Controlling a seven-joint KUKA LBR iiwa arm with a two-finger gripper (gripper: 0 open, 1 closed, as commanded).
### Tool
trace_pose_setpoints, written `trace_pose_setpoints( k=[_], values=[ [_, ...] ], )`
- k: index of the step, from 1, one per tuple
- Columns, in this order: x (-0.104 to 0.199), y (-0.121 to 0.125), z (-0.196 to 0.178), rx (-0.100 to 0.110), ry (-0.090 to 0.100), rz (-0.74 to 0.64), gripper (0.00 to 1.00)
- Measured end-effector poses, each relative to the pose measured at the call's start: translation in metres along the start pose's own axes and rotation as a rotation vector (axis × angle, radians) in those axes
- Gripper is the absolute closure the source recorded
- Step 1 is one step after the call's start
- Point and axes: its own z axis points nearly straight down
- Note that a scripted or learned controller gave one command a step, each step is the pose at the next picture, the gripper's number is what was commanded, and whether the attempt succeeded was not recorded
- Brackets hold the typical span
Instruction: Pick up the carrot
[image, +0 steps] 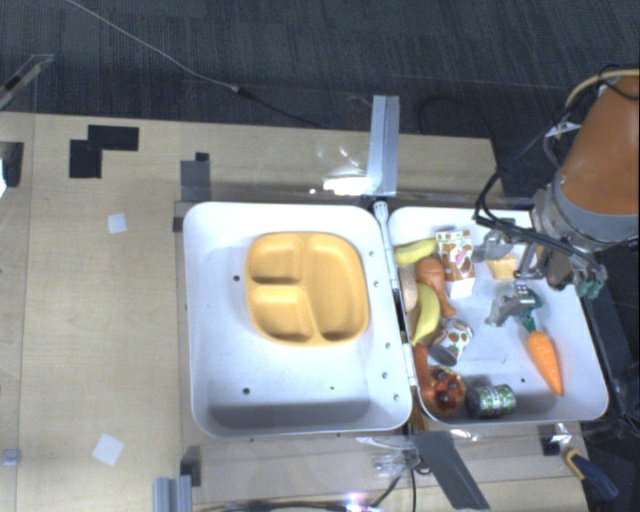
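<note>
Camera view looks down at a slant on two white bins side by side. Left bin holds a yellow tray with three compartments. Right bin is crowded along its left wall: a banana, a second banana end above it, a small carton, a brown item between them that is hard to name, a printed cup, a dark red heap too blurred to identify, and a green can lying on its side near the bottom edge.

Carrot lies in the right part of that bin, orange tip pointing toward the bottom right, green stub toward the top left. It rests on the bin floor, apart from the can.

Arm comes in from the right, its orange band cut off by the picture's edge. Gripper hangs just above the carrot's green end, beside it rather than around it. Metal parts and cables tangle there, so I cannot tell whether the gripper is released or clenched; nothing is seen held in it.
</note>
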Motion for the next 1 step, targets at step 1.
trace_pose_setpoints(
  k=[1],
  values=[
    [0.0061, -0.0475, 0.1329, -0.001, 0.011, 0.099, 0.0]
  ],
)
